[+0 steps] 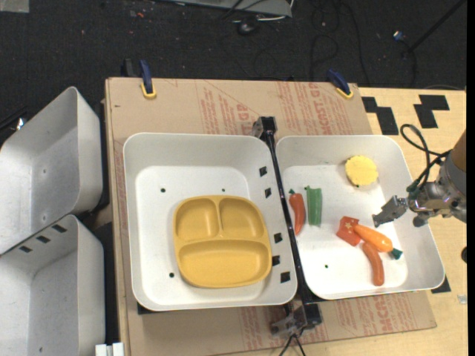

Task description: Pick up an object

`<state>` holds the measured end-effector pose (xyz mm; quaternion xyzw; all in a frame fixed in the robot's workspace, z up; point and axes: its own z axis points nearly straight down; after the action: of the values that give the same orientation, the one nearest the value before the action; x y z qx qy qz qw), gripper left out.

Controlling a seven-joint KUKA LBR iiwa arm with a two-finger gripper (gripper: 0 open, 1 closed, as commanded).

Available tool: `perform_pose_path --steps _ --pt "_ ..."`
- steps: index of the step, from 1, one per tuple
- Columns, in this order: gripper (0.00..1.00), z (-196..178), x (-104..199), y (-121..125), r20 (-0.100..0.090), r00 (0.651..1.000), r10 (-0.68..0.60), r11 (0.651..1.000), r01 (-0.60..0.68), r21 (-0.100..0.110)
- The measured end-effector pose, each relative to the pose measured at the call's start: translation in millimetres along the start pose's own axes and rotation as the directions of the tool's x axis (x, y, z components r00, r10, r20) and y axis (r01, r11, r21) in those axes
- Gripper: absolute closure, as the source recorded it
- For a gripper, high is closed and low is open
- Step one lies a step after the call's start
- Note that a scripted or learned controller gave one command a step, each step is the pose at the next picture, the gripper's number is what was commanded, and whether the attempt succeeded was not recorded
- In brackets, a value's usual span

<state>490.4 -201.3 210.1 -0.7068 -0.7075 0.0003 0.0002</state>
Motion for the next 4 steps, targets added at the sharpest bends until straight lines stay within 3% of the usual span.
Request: perform_pose_path --steps 3,4 --pt "0.00 119.8 -2.7 -6.6 -0.001 1.000 0.002 1.000 -0.002 0.002" --pt "1.00 108.1 -3.0 -6.0 -0.001 1.000 0.003 1.000 -0.003 -0.001"
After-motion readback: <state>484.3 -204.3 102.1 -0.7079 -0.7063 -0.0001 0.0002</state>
